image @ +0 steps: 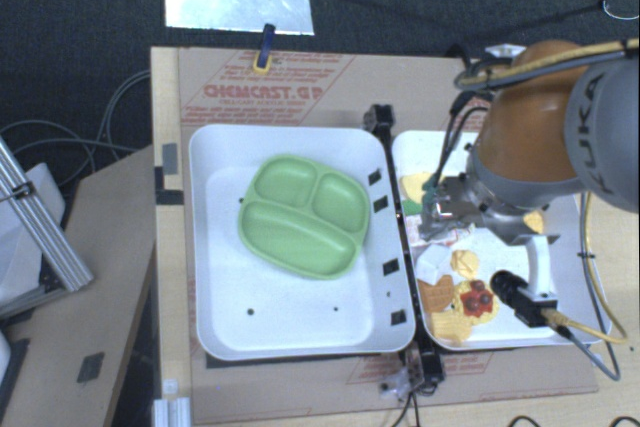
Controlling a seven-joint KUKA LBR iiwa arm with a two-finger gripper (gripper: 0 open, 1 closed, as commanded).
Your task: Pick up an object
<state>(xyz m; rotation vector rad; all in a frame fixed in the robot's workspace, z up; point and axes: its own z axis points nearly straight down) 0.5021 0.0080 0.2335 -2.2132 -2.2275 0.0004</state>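
Hiding much of right bin (408, 147), arm (540, 130); fingers (440, 215) blurred, state unclear; toys beneath indistinct.

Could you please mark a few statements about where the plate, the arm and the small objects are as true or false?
1. The green divided plate lies in the left bin. True.
2. The arm is over the left bin. False: it is over the right bin.
3. The small objects lie in the right bin. True.
4. The green plate has one single compartment. False: it has three.
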